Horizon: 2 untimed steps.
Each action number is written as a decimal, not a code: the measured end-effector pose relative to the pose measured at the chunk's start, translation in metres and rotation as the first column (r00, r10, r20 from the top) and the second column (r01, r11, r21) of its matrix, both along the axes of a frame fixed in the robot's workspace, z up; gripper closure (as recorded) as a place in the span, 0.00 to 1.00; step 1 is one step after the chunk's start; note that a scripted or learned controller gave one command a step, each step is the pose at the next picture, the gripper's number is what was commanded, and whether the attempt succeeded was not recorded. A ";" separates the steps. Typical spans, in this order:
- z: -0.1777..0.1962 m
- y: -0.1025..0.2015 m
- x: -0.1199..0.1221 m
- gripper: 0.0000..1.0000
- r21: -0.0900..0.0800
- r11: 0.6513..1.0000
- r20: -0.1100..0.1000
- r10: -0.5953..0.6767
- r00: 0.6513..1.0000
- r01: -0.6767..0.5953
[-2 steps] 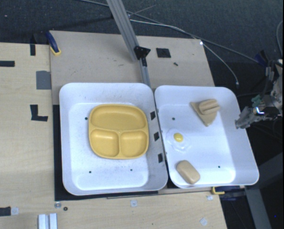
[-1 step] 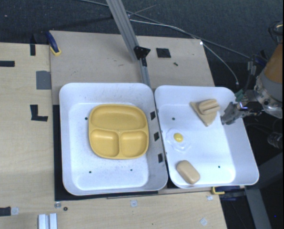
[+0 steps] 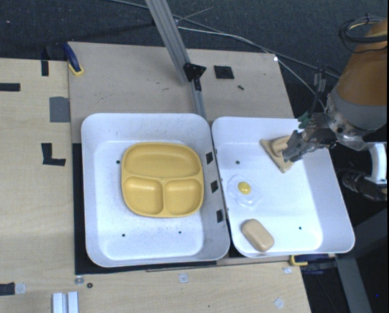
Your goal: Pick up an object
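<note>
My gripper (image 3: 292, 150) hangs over the upper right part of the right bin (image 3: 312, 237), its dark fingers pointing down-left onto a tan wedge-shaped object (image 3: 276, 151). The wedge lies partly under the fingertips, touching them or just beneath. Lower in the same bin rests a tan oval bread-like piece (image 3: 258, 234). Near the bin's middle sits a small yellow ball inside a clear holder (image 3: 245, 190). The left bin (image 3: 103, 175) holds a yellow divided plate (image 3: 162, 178).
A slanted metal pole (image 3: 171, 34) rises behind the bins, with a black clamp (image 3: 193, 72) at its base. Cables run across the bench at the upper right. Black tape marks dot the wooden bench on the left.
</note>
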<state>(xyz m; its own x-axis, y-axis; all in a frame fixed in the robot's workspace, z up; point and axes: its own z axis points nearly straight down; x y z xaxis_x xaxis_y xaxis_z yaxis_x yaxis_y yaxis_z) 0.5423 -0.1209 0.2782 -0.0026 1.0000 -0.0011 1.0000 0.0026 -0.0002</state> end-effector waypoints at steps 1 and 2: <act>-0.020 0.046 0.018 1.00 0.001 1.000 -0.002 0.002 1.000 -0.002; -0.027 0.090 0.027 1.00 0.001 1.000 -0.002 0.002 1.000 -0.002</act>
